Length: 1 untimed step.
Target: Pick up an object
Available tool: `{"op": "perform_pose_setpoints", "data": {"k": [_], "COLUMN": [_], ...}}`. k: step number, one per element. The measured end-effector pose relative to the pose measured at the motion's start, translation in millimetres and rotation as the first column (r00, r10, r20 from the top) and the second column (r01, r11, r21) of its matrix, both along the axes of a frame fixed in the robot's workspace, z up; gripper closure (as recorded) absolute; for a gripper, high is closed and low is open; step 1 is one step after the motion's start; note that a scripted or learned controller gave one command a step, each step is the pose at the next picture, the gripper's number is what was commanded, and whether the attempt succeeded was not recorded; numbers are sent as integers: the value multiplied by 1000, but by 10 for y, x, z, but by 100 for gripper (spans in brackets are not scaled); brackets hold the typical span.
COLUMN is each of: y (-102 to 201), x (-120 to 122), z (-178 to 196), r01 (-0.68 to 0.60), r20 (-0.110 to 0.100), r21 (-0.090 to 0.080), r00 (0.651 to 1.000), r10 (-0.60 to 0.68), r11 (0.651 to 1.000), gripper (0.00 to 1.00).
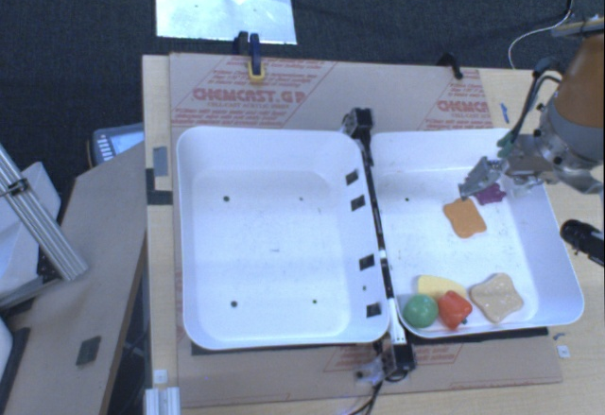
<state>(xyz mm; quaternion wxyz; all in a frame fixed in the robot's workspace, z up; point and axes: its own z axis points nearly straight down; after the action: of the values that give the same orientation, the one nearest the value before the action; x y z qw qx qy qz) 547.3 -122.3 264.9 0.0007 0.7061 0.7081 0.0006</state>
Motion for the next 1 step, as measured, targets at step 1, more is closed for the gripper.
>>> {"op": "perform_pose_setpoints", "data": {"k": [1], "y": [0], "x": [10], "z": [111], "r01": [-2], "r20": [3], "r21": [-1], "r00": [1000], "r10": [2], "r11": [1000], "gripper": [100]}}
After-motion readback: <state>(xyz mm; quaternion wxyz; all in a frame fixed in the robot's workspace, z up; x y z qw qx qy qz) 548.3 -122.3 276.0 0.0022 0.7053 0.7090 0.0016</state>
